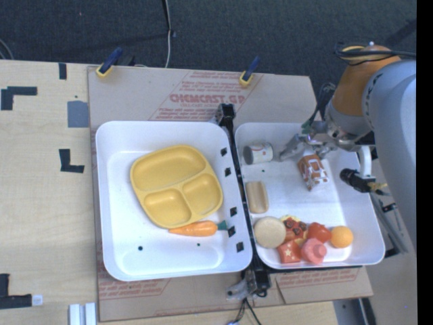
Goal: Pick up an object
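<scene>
Small carton [312,170], brown and white with red print, lying tilted in the right bin [358,212], directly under the pincer [313,156] and apparently caught between its tips. Judged as the grasp step, or the very start of the lift; cannot tell for certain whether closed on the carton or merely touching it, since the fingers merge with the packaging from this slant.

Just to the pincer's left, a small grey can [258,154] on its side. Below and left, a tan bread stick [257,196] and a round bun [270,232]. Farther below, a cluster of red and orange toy fruit [312,241]. Well apart in the left bin [111,202], a yellow divided plate [177,185] and a carrot [194,229].

Next move, in my judgement: firm closure, then a straight rise, keeping clear of the can and the bin wall.
</scene>
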Motion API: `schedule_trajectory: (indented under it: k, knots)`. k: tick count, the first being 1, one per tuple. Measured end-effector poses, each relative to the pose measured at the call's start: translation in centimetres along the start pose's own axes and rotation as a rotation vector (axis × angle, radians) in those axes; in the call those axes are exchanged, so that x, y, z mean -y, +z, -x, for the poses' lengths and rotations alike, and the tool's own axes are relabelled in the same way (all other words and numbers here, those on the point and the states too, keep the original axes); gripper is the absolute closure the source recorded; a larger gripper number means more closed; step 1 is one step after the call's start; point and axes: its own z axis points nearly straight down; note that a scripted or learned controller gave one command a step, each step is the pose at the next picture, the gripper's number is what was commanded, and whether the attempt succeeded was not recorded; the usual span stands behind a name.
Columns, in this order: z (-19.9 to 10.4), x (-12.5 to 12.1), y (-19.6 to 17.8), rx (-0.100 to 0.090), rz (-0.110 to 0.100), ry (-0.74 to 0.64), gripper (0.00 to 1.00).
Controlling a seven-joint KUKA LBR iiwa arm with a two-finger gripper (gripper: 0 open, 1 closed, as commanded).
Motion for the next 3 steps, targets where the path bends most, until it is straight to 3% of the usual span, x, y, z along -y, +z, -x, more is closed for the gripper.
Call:
schedule_trajectory:
  k: [1,2,3]
  knots:
    - [0.1,3.2,-0.7,0.0,0.004,-0.002,0.0]
    - [0.0,3.1,-1.8,0.0,0.004,-0.003,1.0]
    - [-11.4,2.2,-11.1,-0.004,0.007,-0.01,1.0]
